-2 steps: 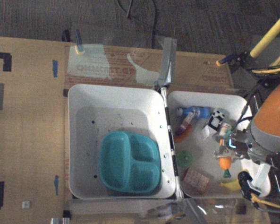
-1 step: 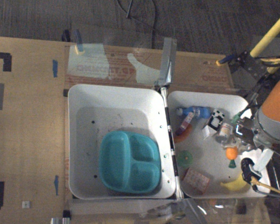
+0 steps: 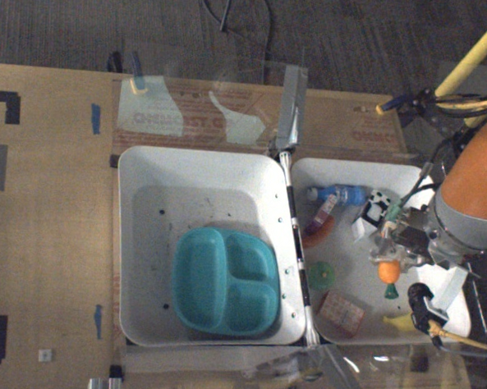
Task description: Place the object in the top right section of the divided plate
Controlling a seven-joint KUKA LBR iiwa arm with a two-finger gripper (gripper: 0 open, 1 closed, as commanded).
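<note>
Teal divided plate [image 3: 226, 281] in left bin [image 3: 145, 192], small objects [image 3: 338, 269] in right bin [image 3: 343, 173]

mirrored, unreadable print on cardboard [image 3: 330, 121]

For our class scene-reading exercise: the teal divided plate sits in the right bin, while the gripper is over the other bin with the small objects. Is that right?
Not quite. The camera view shows the teal divided plate in the left bin, not the right. The rest stands: the gripper is over the other bin, among the small objects such as the orange ball.
</note>
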